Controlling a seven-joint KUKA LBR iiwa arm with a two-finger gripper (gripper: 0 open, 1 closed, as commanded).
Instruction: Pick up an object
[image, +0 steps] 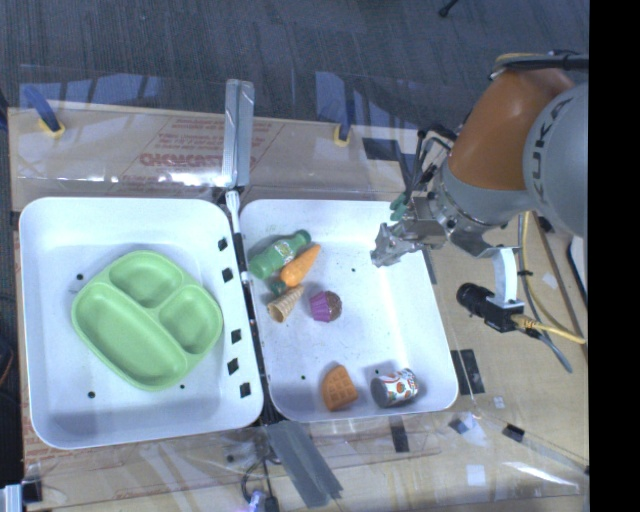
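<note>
The right bin (420, 320) holds a green bottle (277, 253), an orange carrot (300, 265), an ice-cream cone (283, 301) and a purple ball-like toy (324, 306) near its left side. An orange waffle-like piece (339, 387) and a small can (395, 386) lie by its front edge. My gripper (388, 248) hangs over the bin's upper right part, well right of the carrot, with nothing seen between its fingers.
The left bin (50, 400) carries a green sectioned plate (147, 316). A raised divider (243, 300) runs between the two bins. The arm's grey and orange body (510, 140) fills the upper right above the bench.
</note>
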